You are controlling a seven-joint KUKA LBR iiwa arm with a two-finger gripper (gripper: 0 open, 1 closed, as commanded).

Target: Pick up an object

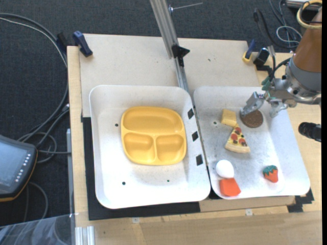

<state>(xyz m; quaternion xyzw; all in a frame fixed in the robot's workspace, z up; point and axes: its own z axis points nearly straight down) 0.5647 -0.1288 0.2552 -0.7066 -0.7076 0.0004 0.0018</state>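
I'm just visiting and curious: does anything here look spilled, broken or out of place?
Nothing stands out. The yellow tray sits flat in the left bin. In the right bin the toy foods lie apart and whole: cheese, cookie, pizza, egg, orange block, strawberry.

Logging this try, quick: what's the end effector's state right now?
End effector: open, holding nothing, fingers spread above the brown cookie in the right bin.

Gripper [264,106] over right bin [291,137], cookie [251,119] just below-left of it. Cheese block [229,118] left of cookie, pizza slice [237,140] nearer camera. Egg [224,168], carrot piece [230,187], strawberry [271,173] farther front. Divided plate [153,135] in left bin [102,152].
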